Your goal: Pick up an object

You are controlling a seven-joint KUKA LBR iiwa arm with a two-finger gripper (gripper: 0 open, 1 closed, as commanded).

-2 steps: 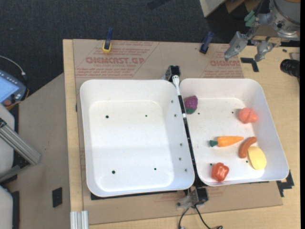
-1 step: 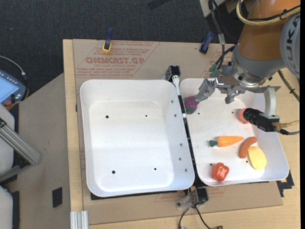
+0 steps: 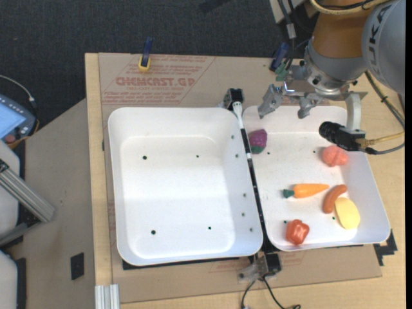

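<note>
My gripper (image 3: 284, 107) hangs with fingers apart and nothing between them above the back of the right bin (image 3: 373, 201), just beyond the purple toy (image 3: 257, 139) by the divider, likely lining up for a grab.

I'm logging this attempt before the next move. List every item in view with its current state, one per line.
gripper: open, above the right bin's far edge, nothing between its fingers
purple toy: lying by the divider
pink toy: lying loose
carrot: on its side
sausage: touching the yellow toy
yellow toy: lying near the bin's right rim
red pepper: lying near the front rim
left bin: flat on the bench
</note>
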